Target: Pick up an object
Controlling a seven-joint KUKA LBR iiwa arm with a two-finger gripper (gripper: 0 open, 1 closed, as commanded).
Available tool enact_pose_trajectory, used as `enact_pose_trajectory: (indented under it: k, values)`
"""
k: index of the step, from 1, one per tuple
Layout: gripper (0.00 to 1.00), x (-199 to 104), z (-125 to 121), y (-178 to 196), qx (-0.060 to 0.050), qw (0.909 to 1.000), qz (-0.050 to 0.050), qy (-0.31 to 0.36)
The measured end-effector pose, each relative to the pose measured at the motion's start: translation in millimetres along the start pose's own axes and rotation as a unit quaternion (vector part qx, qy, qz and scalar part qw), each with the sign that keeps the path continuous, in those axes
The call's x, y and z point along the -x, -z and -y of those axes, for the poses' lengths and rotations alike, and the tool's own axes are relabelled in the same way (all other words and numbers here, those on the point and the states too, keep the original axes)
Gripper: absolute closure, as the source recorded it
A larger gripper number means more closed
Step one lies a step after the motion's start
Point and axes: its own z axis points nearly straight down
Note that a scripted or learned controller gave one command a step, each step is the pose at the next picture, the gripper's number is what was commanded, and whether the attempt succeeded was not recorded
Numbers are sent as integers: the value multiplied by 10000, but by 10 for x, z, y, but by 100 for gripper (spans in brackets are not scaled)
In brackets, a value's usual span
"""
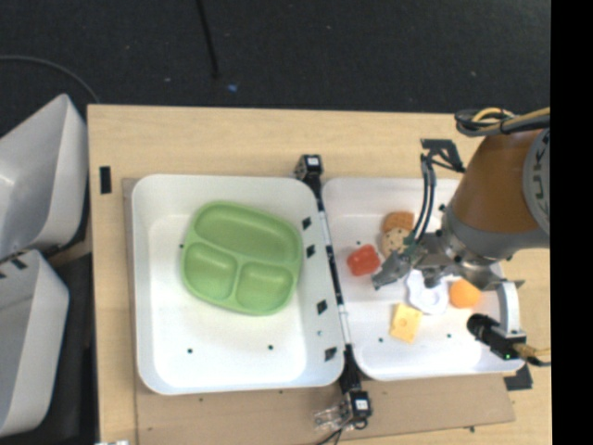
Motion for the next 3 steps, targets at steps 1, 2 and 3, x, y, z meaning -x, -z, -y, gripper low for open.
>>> enact_pose_trajectory:
  k: [1,2,3]
  values:
    - [0,-71,55,-482,0,10000,-2,-1]
    - [0,-63,53,-840,19,10000,-1,-10]
    - [100,-52,46,-734,32,10000,0,-42]
